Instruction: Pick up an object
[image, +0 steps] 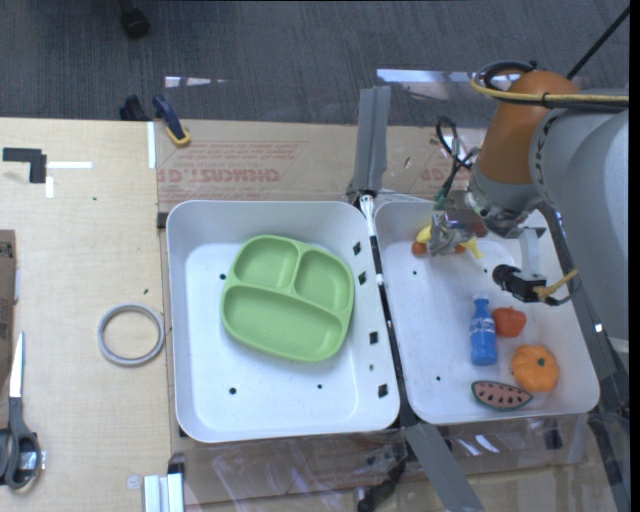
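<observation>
Watermelon slice (500, 394) lay nearest you at the front of the right bin (430, 380), with the pumpkin (536, 368) just behind it, then the blue bottle (483, 332) lying beside a red piece (510, 321). Across the divider, the left bin (195, 330) held the green tray (289, 297). Out on the desk (80, 260) sat a tape ring (131, 333) and scissors (18, 440).

Your gripper (445, 238) was down at the back-left of the right bin, right over a small yellow-and-orange toy (428, 240) by the back wall. That looked like the piece you were after. You could not tell from this angle how wide the fingers stood, nor whether they had the toy between them; the wrist hid them.

To do this step well, you wanted the fingers either side of the toy, not on top of it, and clear of the bin wall just behind. You would have closed firmly, then lifted straight up and checked that the toy rose with you. It sat close to the wall, so a sideways nudge could have wedged it there.
</observation>
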